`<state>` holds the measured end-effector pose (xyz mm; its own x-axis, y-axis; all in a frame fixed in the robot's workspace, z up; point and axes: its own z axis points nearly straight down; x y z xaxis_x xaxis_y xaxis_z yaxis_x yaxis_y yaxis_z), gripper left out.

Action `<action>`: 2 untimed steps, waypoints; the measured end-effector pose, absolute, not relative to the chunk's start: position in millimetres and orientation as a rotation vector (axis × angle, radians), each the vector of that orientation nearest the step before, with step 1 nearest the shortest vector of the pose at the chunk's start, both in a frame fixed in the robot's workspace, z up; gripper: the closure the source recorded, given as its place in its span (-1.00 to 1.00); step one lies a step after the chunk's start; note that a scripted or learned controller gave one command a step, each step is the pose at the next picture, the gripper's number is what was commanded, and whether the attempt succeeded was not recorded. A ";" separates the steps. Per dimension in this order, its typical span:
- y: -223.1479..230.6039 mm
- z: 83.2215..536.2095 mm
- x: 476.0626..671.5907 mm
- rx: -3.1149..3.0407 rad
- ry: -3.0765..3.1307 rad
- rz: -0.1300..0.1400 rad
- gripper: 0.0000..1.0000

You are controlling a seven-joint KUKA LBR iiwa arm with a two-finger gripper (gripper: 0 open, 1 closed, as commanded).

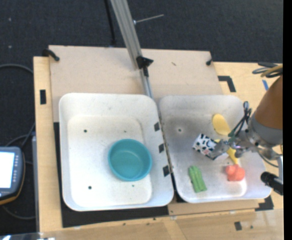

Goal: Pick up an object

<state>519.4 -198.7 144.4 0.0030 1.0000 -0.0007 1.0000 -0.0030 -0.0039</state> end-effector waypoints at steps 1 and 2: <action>-200.5 99.9 519.6 -2.225 -2.222 0.002 -1.00; -200.5 111.8 520.8 -2.232 -2.217 -0.004 1.00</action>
